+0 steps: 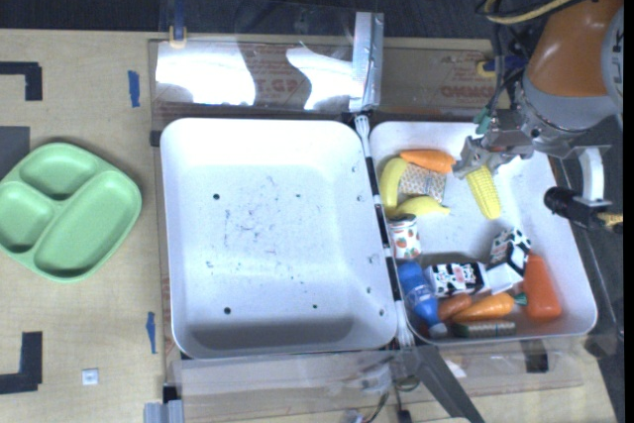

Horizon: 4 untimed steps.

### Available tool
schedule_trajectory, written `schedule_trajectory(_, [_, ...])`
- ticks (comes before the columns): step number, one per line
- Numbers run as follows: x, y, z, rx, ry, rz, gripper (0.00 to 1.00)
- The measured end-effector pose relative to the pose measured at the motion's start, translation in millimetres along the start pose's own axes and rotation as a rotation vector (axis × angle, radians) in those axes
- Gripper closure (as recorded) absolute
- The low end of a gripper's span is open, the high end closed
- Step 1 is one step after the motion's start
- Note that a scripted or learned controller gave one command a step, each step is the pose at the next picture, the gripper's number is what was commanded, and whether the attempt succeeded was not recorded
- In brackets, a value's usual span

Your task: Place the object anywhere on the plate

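1. Your gripper [482, 154] hangs over the right bin [575, 243], and its fingers look pinched on the top end of the corn cob [484, 191].
2. The cob's long axis runs down the view and slightly right from that grip.
3. The cob is yellow, ribbed and stubby.
4. The green plate [65, 210] lies on the desk [99, 332], far left past the left bin [267, 233].

Robot lab, taped bench [79, 94], white bins [263, 312]
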State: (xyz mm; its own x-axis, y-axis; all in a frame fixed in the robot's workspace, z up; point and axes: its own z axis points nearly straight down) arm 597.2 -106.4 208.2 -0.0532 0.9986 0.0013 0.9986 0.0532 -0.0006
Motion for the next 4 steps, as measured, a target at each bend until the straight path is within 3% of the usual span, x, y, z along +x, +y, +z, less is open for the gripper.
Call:
schedule_trajectory(1, [-41.1,58.2,-47.9,-0.002,-0.002,0.407,1.0])
schedule_trajectory(2, [41.9,28.4,24.1,0.001,0.0,0.325,1.0])
schedule_trajectory(3, [115.2,-55.4,24.5,0.002,-0.001,0.341,1.0])
schedule_trajectory(4, [88.9,-59.3,-6.9,-0.002,-0.001,0.249,1.0])
